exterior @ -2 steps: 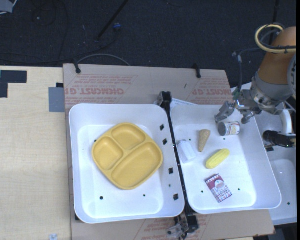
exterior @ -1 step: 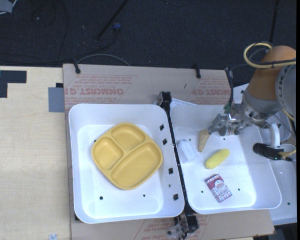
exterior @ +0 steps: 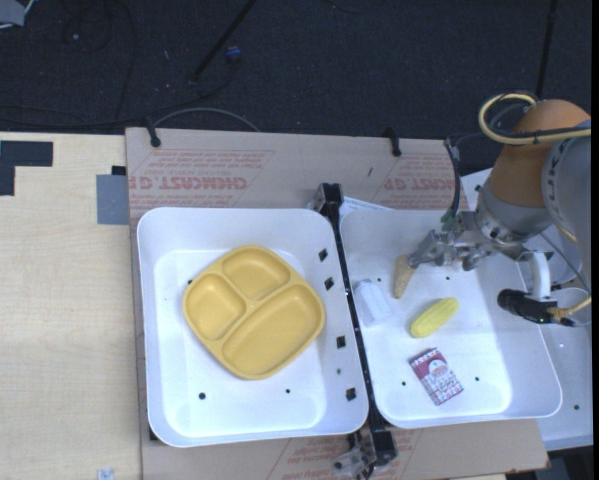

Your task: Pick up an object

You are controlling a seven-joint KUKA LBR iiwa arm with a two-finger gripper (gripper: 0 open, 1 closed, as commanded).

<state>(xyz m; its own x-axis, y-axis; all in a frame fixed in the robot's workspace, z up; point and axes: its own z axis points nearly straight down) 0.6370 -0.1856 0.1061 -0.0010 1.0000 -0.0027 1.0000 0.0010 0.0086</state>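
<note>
Camera view: cone [exterior: 404, 274] beside fingers [exterior: 431, 251]

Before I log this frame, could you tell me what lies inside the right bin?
The right bin holds a yellow corn cob, a red packet and a tan cone. The gripper covers whatever lies beneath it.

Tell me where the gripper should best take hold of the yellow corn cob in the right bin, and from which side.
Probably across the middle of the corn cob, coming straight down from above. It lies flat on the right bin floor, long axis slanting up to the right, apart from the cone-shaped piece and the red packet. Fingers should close across its narrow width, not along its length.
</note>
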